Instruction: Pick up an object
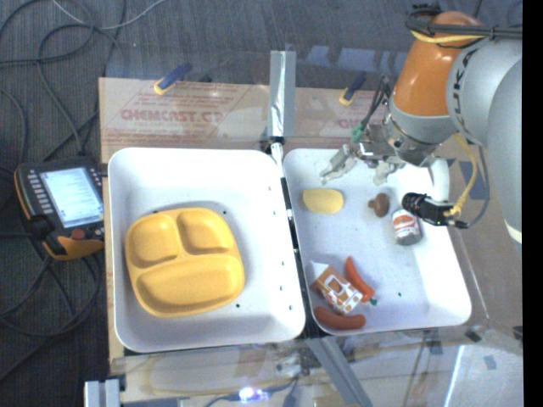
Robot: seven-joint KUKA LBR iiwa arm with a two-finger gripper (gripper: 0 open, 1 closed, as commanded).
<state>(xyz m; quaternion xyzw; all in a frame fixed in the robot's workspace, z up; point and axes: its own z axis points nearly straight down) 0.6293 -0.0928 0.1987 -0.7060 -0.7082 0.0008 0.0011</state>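
Hovering over the far end of the right bin — gripper spread open, fingers clamping nothing. Filling the left bin: a yellow divided tray. Scattered below the fingers: pale yellow potato just beside, small can, two hot dogs, tiny brown lump.

You had open floor mid right bin; yellow potato, can, sausages crowded its edges.
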